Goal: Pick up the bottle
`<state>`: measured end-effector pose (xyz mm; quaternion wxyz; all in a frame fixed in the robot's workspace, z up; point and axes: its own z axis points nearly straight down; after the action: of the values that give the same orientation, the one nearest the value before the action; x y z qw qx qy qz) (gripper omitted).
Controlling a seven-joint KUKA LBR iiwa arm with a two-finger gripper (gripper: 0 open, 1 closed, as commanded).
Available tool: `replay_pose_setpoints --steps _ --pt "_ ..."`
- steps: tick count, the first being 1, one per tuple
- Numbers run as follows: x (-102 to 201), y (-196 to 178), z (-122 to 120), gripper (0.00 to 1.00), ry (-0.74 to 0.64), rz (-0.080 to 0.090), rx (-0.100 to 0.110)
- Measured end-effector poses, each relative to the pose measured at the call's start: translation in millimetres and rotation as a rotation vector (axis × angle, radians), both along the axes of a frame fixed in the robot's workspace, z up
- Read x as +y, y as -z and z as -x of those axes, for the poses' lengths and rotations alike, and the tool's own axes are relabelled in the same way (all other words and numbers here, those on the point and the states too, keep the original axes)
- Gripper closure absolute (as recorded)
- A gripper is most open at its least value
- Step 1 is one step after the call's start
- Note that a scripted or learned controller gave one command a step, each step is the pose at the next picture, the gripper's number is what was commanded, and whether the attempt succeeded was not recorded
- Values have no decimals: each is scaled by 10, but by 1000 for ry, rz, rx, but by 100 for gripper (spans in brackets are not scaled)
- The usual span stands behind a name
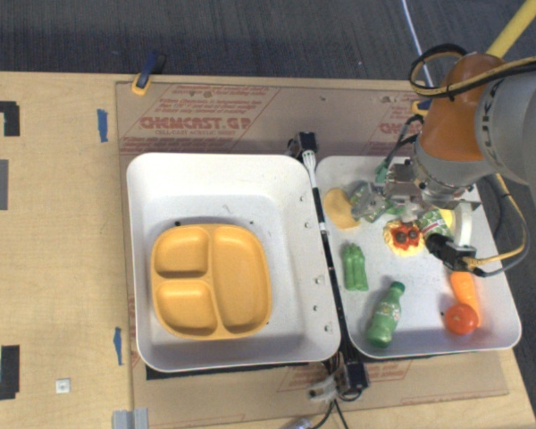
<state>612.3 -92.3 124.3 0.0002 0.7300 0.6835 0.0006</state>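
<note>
- Cardboard-lined tabletop (pixel 71 195) bears two white bins.
- Green bottle (pixel 385 312) lies in the right bin (pixel 496 329), near edge.
- Hand (pixel 402 197) hovers farther back; grip state unclear.
- Approach step: it must come nearer and descend.

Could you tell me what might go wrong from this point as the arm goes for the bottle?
1. The gripper sits among toys at the back of the right bin, away from the green bottle, so it may close on the wrong item.
2. The bottle lies tilted near the green block; a grasp could nudge both or slip off its rounded body.
</note>
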Motion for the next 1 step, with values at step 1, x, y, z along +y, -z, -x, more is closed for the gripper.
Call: replay_pose_setpoints --steps 1 --pt "-27 261 626 0 36 7 -24"
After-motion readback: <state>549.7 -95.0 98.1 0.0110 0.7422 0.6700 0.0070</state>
